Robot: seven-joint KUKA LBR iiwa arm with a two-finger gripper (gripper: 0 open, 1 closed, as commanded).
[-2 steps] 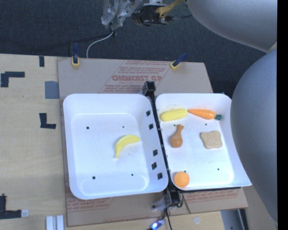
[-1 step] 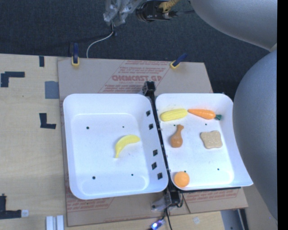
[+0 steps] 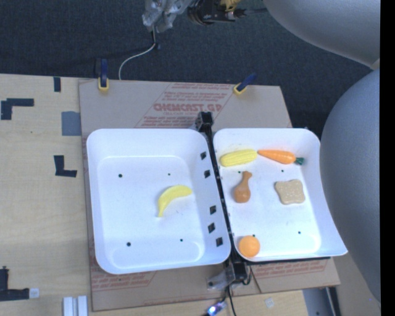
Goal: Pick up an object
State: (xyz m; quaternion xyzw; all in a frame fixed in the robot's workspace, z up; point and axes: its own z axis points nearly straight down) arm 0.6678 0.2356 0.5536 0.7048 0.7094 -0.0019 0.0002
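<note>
Two white bins sit on the worktop (image 3: 37, 203). Left bin (image 3: 105, 148) holds a curved yellow banana (image 3: 173, 197); right bin (image 3: 308, 142) holds corn (image 3: 238, 158), carrot (image 3: 278, 156), drumstick (image 3: 242, 187), bread (image 3: 290, 192) and an orange (image 3: 249, 246).

The grey arm (image 3: 358, 123) bulks along the frame's right side, from about one o'clock down to five o'clock — broad, rounded and blurred with nearness. Its gripper (image 3: 162, 13) sits at the top edge, near twelve o'clock, a pale metallic cluster beside dark wrist hardware — too cropped to read closely.
</note>
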